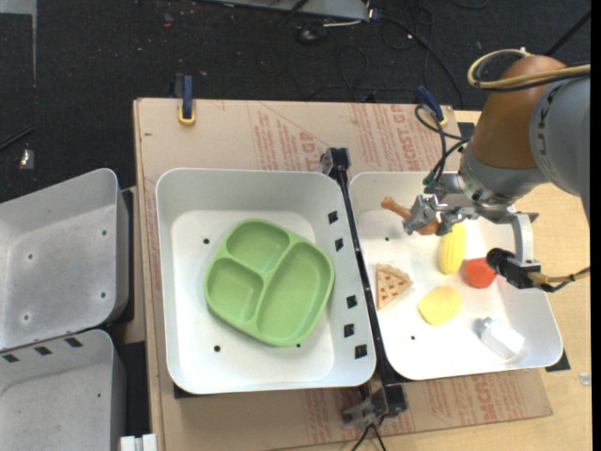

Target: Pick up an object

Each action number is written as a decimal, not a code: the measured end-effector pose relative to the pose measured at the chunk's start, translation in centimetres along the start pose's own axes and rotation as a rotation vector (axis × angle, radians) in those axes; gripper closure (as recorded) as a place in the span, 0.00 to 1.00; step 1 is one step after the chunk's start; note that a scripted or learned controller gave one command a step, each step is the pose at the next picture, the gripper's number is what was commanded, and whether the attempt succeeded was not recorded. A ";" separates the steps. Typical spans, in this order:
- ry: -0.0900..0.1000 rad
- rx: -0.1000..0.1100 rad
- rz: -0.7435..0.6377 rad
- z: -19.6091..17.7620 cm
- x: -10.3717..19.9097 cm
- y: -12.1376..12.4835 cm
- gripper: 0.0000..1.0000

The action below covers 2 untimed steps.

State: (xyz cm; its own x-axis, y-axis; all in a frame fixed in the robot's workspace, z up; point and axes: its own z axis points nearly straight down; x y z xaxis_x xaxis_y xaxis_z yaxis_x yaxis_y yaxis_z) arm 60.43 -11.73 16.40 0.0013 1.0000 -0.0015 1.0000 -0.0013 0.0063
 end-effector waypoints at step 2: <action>0.001 0.000 -0.005 -8.9 0.9 -0.1 1.00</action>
State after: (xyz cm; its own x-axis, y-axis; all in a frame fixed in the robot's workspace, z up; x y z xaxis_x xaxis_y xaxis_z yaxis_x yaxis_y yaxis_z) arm 60.27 -10.80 25.27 -0.0038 1.0000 -0.0010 1.0000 0.0038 0.0060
